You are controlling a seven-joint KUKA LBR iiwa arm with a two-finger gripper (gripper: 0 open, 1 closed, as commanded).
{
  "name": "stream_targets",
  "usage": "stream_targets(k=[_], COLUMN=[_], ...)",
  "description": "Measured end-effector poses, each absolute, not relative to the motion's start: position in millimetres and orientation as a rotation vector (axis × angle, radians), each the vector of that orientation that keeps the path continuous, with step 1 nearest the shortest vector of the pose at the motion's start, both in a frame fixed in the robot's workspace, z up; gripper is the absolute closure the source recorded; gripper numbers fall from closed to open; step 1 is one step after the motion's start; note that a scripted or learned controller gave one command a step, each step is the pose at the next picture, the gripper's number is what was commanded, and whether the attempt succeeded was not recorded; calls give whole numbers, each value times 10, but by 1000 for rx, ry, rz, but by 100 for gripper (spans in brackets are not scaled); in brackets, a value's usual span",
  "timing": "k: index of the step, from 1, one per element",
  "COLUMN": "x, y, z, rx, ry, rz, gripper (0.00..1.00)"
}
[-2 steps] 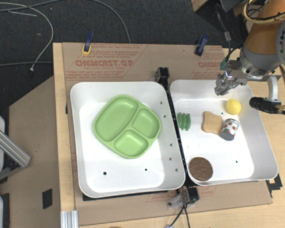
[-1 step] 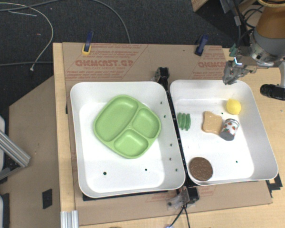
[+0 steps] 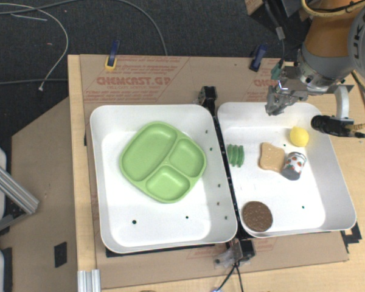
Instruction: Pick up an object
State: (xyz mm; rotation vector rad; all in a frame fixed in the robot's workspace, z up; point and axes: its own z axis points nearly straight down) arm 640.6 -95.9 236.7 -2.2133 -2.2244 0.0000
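Gripper (image 3: 276, 105) hangs over the far edge of the right bin (image 3: 328, 221), nothing visibly between its fingers; whether they are parted or closed cannot be told.

Five things lie in that bin: a yellow ball (image 3: 299, 136) nearest the gripper, a tan slice (image 3: 271, 156) touching a grey can (image 3: 293, 165), a green piece (image 3: 235, 155) by the left wall, and a brown disc (image 3: 257, 215) at the near edge. A green divided plate (image 3: 163, 161) sits mid left bin (image 3: 109, 224). A black clamp (image 3: 208, 96) stands at the bins' far junction.
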Motion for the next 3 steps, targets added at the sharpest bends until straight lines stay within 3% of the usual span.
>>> stream_targets(k=[3], x=[5667], y=[417], z=[2091], rx=[-2212], ry=[-2223], rz=[3], gripper=[100])
